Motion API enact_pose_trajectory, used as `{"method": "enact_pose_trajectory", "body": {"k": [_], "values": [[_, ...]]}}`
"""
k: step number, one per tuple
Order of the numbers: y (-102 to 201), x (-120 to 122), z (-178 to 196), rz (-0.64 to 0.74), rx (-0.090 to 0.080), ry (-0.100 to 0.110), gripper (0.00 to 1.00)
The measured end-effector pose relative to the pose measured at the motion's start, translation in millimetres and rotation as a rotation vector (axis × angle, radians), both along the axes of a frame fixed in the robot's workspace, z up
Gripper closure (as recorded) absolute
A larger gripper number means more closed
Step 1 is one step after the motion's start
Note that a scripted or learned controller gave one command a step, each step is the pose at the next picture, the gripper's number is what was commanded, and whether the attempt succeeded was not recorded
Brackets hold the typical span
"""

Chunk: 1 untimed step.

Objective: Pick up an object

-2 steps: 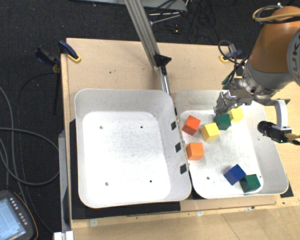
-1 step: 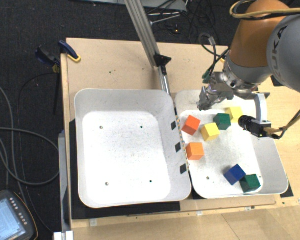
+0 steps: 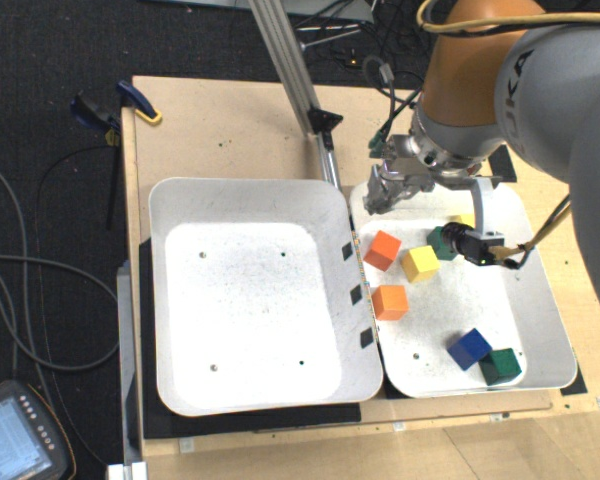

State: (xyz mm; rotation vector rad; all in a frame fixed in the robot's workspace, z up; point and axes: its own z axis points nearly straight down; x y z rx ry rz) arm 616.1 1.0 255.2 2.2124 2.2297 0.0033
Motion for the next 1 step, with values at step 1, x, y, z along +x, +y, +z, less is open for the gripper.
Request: {"method": "enact_pose_trajectory", "body": {"k": [1], "values": [[46.8,16.0,-17.3,-0.001,-0.001,0.001,1.00]]}}
